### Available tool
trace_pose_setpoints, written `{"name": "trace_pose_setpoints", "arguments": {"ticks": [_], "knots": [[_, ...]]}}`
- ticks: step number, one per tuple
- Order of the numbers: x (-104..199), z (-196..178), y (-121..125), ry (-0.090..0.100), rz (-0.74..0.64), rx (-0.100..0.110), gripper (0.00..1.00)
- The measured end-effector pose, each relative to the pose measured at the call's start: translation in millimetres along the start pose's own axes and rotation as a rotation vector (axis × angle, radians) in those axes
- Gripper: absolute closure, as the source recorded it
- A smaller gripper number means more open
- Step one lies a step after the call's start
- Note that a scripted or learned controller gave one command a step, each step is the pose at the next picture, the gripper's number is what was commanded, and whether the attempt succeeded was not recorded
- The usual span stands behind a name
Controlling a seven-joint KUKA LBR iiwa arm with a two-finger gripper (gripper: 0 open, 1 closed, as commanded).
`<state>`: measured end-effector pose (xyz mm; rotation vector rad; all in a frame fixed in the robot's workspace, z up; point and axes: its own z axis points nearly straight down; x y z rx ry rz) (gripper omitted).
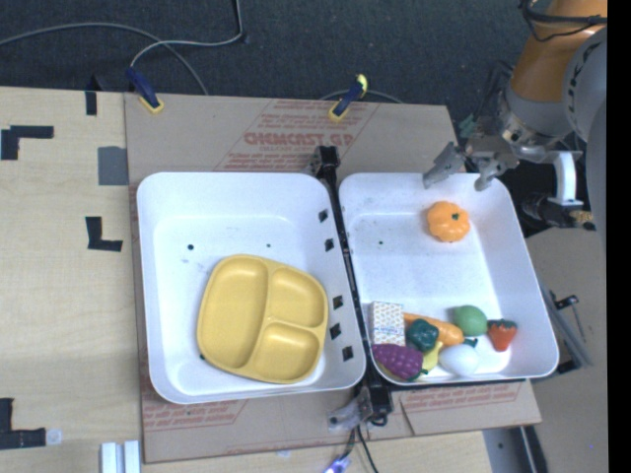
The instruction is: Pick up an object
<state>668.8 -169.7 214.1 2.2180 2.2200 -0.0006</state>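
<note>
Nothing is picked yet: the gripper (461, 170) hovers with fingers spread and bare, at about eleven o'clock of the orange fruit (448, 221) (nearest candidate).

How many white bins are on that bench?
2. The left bin holds a yellow divided tray. The right bin holds an orange toy pumpkin near its far end and a cluster of toy foods along its near edge.
</note>
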Motion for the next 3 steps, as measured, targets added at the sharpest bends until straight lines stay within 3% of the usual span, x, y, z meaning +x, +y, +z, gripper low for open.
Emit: {"name": "trace_pose_setpoints", "arguments": {"ticks": [1,2,3], "knots": [[-28.7,115.6,-0.5,0.0,0.0,0.002,0.0],[36.2,127.8,-17.5,0.002,-0.001,0.0,0.0],[36.4,118.4,-17.4,0.001,-0.003,0.0,1.0]]}}
